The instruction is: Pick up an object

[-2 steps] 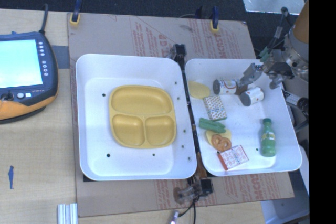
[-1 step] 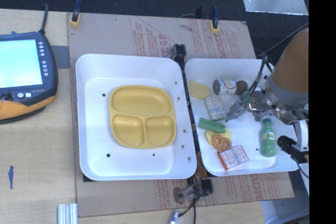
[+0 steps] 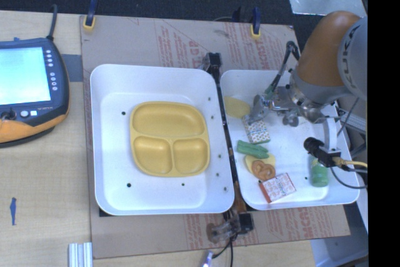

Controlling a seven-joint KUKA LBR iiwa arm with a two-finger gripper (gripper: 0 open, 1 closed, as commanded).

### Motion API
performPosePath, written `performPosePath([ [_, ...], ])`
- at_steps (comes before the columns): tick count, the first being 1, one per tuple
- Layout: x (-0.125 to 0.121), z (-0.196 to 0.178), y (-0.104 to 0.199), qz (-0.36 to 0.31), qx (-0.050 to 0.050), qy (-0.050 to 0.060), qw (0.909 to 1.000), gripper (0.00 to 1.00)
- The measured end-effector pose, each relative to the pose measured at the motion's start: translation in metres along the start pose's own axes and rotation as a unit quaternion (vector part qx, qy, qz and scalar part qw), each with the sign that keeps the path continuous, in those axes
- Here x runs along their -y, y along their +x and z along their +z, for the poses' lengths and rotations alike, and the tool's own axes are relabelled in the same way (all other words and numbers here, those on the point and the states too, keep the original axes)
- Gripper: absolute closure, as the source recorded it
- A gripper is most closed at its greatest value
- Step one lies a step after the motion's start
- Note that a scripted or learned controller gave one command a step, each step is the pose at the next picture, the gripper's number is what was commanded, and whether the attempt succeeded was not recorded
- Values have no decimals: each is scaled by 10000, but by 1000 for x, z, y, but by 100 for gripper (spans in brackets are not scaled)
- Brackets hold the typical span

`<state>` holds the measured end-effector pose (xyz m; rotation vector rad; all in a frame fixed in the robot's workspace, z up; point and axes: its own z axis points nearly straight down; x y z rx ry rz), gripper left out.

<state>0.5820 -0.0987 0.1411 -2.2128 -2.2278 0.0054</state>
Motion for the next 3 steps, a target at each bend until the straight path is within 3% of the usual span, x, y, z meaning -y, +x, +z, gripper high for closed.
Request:
performPosePath([
  [1, 20, 50, -19, 9, -1, 6, 10000, 0],
  [2, -27, 49, 7, 1, -1, -2, 10000, 0],
  [3, -64, 51, -10, 37, -35, 97, 9999, 0],
])
